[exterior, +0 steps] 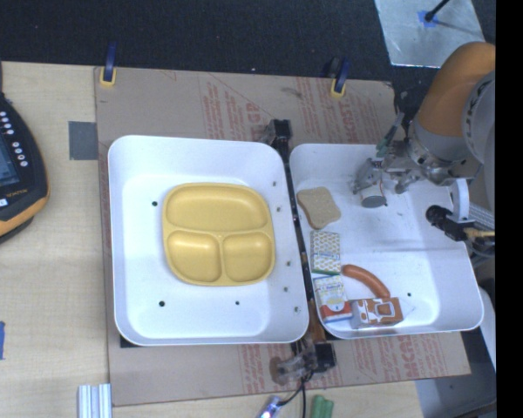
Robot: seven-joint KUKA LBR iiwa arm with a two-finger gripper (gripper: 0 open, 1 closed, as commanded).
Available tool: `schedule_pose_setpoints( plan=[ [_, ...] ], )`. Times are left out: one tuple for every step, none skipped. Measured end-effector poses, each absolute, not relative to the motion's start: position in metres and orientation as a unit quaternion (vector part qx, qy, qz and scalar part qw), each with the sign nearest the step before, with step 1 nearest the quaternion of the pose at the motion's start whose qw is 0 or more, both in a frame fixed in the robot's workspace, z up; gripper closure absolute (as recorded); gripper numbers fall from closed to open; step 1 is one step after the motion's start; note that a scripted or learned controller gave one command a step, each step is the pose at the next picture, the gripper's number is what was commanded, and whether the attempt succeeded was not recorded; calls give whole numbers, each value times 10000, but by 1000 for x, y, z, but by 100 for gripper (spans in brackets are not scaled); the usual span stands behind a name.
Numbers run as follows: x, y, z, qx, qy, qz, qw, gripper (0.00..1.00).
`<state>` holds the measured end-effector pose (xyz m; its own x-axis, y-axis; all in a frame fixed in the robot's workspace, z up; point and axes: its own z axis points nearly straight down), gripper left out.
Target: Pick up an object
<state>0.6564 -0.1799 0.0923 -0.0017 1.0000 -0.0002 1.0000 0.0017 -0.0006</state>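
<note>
Camera view: claw (372, 190), grip state unclear, hovers in the right bin (436, 277); the cracker (318, 206) lies beside it.

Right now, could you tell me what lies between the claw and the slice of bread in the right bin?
In the camera view, just bare white bin floor separates the claw from the bread slice; nothing sits between them.

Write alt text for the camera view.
A grey robot arm's hand hangs over the right-hand shallow white bin, which holds a tan bread-shaped slice, an orange sausage-shaped toy and small printed packets. The left-hand white bin holds a yellow three-compartment plastic plate.
</note>
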Motion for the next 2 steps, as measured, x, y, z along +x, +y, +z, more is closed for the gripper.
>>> schedule_pose_setpoints(
  plan=[
    [657,-180,103,-7061,-7081,2,4,100],
    [657,-111,142,-7053,-7089,3,4,100]
  ],
)
